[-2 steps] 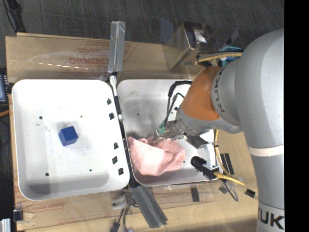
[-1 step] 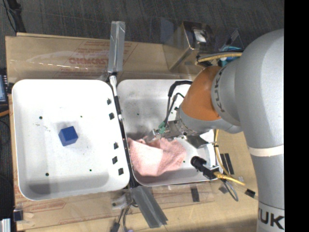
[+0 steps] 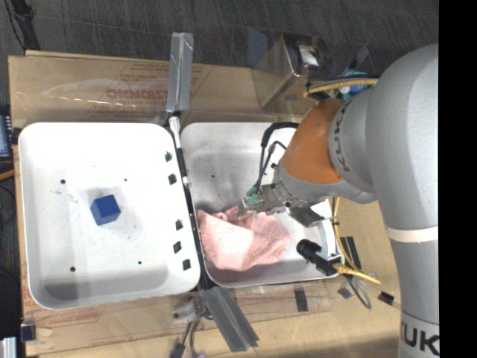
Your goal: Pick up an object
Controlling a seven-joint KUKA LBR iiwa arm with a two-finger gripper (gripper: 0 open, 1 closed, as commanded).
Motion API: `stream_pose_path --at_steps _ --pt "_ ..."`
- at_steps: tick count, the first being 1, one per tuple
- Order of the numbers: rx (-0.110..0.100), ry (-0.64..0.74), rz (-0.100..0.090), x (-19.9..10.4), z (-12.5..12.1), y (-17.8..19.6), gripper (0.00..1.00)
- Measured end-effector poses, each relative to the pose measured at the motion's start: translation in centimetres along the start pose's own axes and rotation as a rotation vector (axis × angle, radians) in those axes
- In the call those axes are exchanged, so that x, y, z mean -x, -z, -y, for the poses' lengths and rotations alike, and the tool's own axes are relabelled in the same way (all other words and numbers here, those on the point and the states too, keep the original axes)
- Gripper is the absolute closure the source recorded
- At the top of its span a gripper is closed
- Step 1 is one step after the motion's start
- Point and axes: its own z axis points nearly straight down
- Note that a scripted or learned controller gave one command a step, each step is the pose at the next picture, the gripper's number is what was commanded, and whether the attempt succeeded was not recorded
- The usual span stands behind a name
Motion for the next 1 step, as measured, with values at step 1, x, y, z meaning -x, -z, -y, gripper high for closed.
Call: stream_pose_path --at_steps 1 --pt "0.000 0.000 0.000 0.00 0.00 0.00 0.00"
